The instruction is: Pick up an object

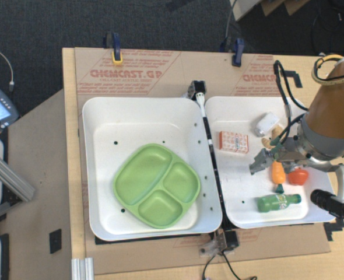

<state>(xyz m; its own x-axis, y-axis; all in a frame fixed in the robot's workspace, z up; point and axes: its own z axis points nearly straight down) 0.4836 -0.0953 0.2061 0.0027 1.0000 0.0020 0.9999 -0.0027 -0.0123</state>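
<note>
In the right bin (242, 212), my gripper (269, 158) hangs low over the middle, coming in from the arm (334, 112) on the right. An orange carrot-shaped piece (277, 173) lies just below and right of the gripper tip, touching or nearly touching it. A red tomato-like piece (299, 177) sits beside the carrot. A green bottle (278, 202) lies on its side near the bin's front edge. A small white and red box (234, 142) lies flat to the gripper's left. A white object (267, 122) and a tan piece (270, 139) sit behind the gripper.
The left bin (99, 156) holds a green divided plate (155, 184). A black cable and clip (197, 90) run along the ridge between the bins. Blue clamps (237, 50) hold the cardboard at the back. A black cable (285, 92) loops beside the arm.
</note>
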